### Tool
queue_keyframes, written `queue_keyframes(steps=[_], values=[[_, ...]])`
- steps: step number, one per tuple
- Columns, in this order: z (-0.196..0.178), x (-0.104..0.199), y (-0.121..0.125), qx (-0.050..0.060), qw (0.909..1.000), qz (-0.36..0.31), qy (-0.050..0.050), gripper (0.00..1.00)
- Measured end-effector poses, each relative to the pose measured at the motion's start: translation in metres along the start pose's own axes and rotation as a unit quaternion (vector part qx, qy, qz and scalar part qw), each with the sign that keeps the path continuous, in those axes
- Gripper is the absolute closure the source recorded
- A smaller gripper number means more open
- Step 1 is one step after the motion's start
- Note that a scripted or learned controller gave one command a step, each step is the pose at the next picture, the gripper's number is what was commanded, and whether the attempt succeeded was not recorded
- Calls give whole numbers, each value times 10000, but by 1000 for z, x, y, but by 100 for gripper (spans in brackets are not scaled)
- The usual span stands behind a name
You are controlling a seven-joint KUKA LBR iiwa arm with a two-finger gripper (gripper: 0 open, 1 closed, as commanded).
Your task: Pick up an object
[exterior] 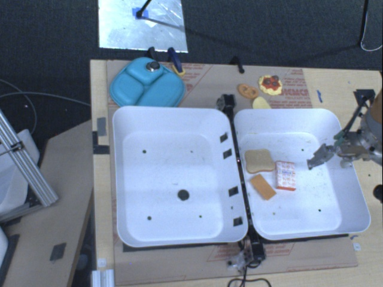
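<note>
My tool (318, 156) hovers over the right bin (350, 220), beside 3 items: a bread slice (258, 160), an orange wedge (263, 186) and a small carton (285, 175). I hold nothing; its state I cannot tell.

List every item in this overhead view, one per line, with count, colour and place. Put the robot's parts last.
Shallow plastic bins: 2, white, side by side on the bench.
Toast-shaped slice: 1, tan, right bin, left part.
Small printed box: 1, white with red, right bin, right of the toast.
Flat wedge: 1, orange, right bin, below the toast.
Small round disc: 1, dark, left bin floor.
Divided plastic tray: 1, light blue, bench behind the left bin.
Toy food pieces: 3, orange pretzel shape, yellow-and-red round, pale yellow piece, bench behind the right bin.
Shiny sheet: 1, silver, floor beyond the bench.
Two-finger gripper: 1, grey, over the right bin's right part, holding nothing visible.
</note>
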State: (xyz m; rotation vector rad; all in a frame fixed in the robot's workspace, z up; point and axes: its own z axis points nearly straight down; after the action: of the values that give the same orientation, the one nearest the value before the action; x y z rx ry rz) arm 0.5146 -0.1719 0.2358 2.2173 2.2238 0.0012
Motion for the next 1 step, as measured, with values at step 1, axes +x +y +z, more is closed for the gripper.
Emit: queue_keyframes(steps=[1], values=[[54, 103, 20, 10, 10000, -36, 14, 0]])
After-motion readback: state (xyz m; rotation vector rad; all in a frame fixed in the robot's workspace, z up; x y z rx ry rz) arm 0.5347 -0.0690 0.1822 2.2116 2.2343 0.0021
